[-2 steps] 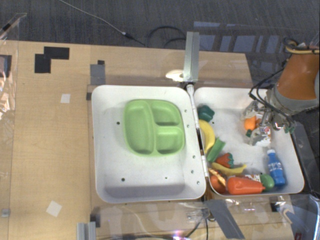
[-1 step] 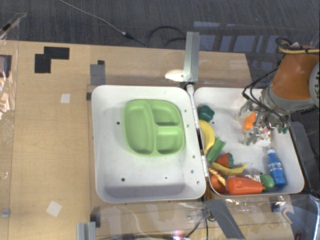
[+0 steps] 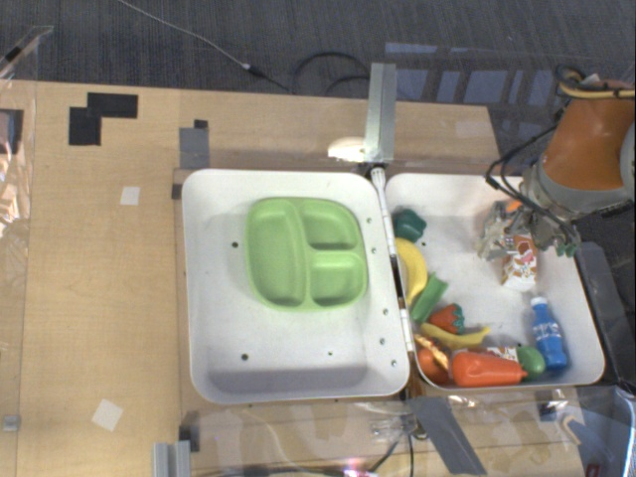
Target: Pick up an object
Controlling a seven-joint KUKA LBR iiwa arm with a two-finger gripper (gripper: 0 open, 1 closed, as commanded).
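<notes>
A dark grey carpeted floor (image 3: 199, 18) is seen across the top of the frame, crossed by a thin cable (image 3: 159, 18). A light wooden bench top (image 3: 89, 286) is spread over the left and centre. Black tape patches (image 3: 99, 115) are found at the upper left. A metal upright post (image 3: 381, 107) is placed at upper centre.

Wooden bench (image 3: 99, 296) carrying two white bins

The left bin (image 3: 214, 366) sits touching the right bin (image 3: 586, 361); black patches (image 3: 99, 115) lie on the bench beyond the left bin's far-left corner.
</notes>
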